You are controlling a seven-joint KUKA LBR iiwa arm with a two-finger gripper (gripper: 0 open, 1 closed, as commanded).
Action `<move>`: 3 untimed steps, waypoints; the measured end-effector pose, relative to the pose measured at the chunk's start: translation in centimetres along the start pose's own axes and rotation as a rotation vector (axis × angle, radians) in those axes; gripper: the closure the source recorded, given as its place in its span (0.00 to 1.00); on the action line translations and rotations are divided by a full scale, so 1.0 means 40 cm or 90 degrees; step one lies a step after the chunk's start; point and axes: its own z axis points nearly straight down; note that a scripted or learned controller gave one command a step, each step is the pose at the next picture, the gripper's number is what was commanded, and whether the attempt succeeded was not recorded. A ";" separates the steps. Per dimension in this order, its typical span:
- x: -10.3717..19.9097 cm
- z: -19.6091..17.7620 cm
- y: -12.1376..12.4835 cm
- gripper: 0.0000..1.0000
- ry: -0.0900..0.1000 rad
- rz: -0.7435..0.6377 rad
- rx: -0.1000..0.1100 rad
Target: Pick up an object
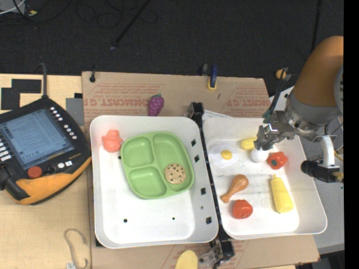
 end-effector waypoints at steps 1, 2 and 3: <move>0.107 0.026 -0.051 1.00 0.001 -0.001 0.003; 0.215 0.045 -0.116 1.00 0.001 -0.001 0.003; 0.337 0.018 -0.151 1.00 0.001 -0.002 0.002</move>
